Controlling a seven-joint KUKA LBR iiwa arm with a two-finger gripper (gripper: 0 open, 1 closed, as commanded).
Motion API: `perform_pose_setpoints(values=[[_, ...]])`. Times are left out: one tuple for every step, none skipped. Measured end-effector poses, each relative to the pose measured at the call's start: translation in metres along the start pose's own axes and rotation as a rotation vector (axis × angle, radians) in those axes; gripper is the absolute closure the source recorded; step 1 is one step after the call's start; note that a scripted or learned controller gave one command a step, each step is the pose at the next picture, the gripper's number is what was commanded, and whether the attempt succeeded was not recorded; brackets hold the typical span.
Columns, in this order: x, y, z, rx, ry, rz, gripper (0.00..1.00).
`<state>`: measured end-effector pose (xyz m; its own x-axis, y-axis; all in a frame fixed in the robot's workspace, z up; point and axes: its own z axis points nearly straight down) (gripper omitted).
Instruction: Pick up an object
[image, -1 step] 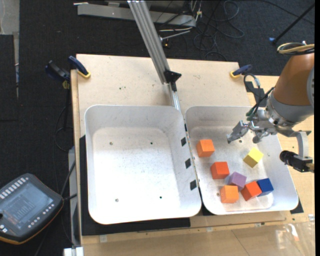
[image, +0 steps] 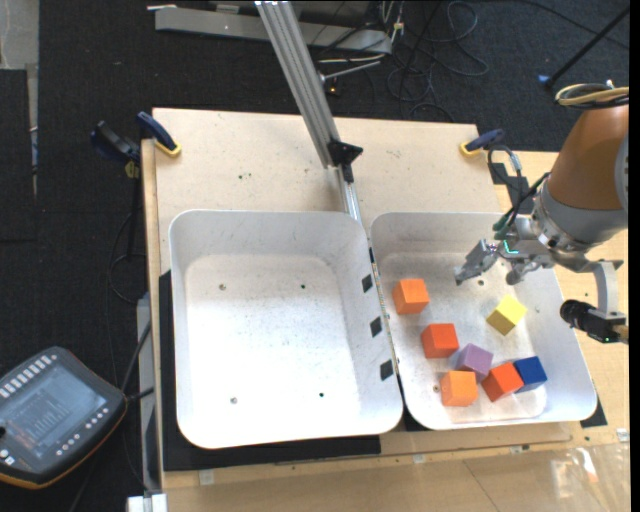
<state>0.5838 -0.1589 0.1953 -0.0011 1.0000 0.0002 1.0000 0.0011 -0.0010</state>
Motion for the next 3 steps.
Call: perform_pose_setpoints(values=[[-0.004, -0.008, 0.061, 0.005, 0.001, 0.003, 0.0], [-0.004, -0.006, 0.074, -0.002, -0.001, 0.0, 0.0], [-0.004, -0.006, 0.066, -0.003, -0.001, 0.002, 1.0]])
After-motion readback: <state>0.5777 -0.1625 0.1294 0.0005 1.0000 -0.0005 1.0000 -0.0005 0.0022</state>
